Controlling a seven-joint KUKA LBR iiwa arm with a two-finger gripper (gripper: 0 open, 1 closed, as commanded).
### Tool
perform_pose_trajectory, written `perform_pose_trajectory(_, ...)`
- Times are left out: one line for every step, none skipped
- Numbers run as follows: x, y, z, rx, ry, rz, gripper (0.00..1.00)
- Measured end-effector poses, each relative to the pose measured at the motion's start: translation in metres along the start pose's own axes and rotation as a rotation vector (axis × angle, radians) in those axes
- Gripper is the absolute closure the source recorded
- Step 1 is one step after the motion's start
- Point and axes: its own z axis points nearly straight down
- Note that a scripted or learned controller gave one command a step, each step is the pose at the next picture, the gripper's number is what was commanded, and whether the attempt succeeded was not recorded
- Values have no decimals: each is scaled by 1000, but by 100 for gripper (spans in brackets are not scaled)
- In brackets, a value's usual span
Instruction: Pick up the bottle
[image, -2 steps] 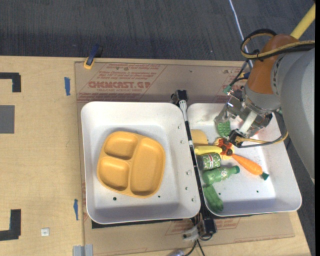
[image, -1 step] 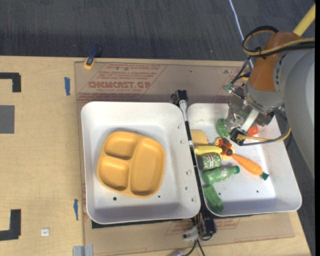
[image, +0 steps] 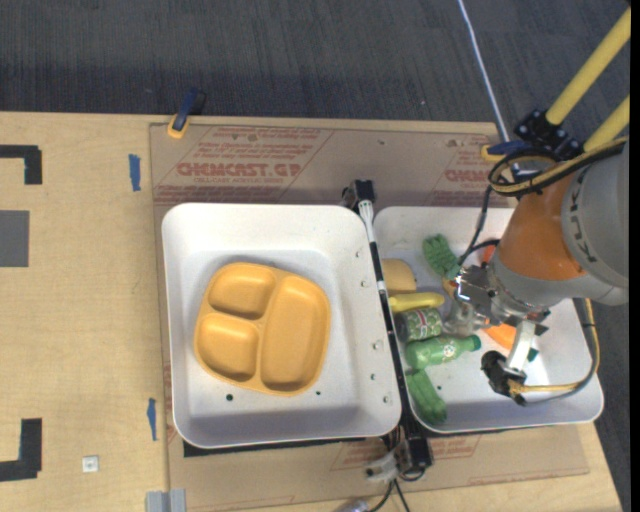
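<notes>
A green plastic bottle (image: 441, 350) lies on its side in the right bin (image: 560, 400), its pale cap end pointing right. My gripper (image: 468, 308) hangs over the middle of that bin, just above and right of the bottle's cap end, under the orange wrist band. The gripper body hides its fingers. I see nothing held in it, and the bottle rests on the bin floor.
Around the bottle lie a small labelled can (image: 421, 323), a banana (image: 413, 301), a tan block (image: 398, 272), a green leafy toy (image: 437, 252) and a green pickle-like piece (image: 427, 395). An orange item (image: 503, 331) sits under the wrist. The left bin (image: 190, 400) holds a yellow divided plate (image: 264, 325).
</notes>
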Motion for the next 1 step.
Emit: perform_pose_trajectory(6, -35, -98, 4, -1, -260, 100)
